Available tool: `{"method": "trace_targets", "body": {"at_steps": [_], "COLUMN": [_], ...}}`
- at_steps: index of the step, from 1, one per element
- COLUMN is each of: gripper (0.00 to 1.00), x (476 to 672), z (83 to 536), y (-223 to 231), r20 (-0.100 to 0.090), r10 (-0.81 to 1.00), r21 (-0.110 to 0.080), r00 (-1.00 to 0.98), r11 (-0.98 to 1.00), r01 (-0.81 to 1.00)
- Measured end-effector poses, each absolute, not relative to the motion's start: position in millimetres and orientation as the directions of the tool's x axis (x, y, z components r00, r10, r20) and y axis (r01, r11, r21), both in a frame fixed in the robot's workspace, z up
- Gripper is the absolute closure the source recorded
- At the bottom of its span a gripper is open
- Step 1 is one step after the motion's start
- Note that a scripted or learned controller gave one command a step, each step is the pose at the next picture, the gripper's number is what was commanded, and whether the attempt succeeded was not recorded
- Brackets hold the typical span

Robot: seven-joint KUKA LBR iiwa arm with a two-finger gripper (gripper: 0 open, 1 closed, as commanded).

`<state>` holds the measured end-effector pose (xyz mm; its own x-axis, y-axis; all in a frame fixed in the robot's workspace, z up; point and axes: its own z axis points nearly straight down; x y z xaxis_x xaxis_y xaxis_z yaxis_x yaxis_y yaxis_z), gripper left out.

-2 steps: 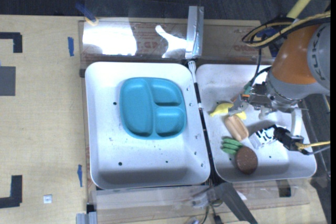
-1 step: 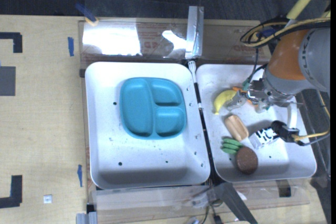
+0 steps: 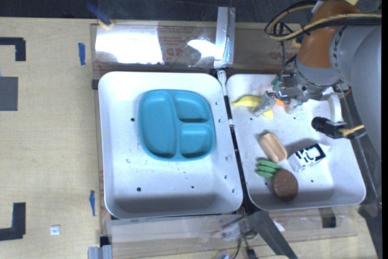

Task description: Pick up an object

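Currently finding, well away to the view-left of the gripper (image 3: 273, 103), a blue divided tray (image 3: 177, 124) lying flat in the middle of the left bin (image 3: 115, 148), probably parked alone there and not being approached. Moving rightward into the right bin (image 3: 348, 182) and spotting a yellow banana-like piece (image 3: 245, 101) just beside the gripper on its view-left, likely being targeted as the object to pick up, judging by the gripper's low hover right next to it. Glimpsing a small orange bit (image 3: 280, 104) right at the gripper, too hidden for naming. Failing to make out the gripper's opening, or anything caught in it, from this slant. Noting, nearer the camera than the gripper, a tan roll-shaped item (image 3: 272, 147), then a green piece (image 3: 264, 168) just beside a brown round item (image 3: 284, 185), all lying loose as if scattered for picking. Seeing, slightly right of the gripper and nearer the camera, a white card-like item (image 3: 309, 155) bearing bold black marks, too small for reading. Catching no legible brand anywhere.
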<state>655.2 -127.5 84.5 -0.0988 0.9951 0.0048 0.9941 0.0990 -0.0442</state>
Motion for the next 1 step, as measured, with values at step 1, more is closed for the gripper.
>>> {"method": "trace_targets", "body": {"at_steps": [1], "gripper": [1.0], "x": [657.3], "z": [96.0], "y": [-128.1], "r20": [-0.003], "r10": [0.995], "r21": [-0.033], "r00": [-0.104], "r11": [0.104], "r01": [0.994]}}
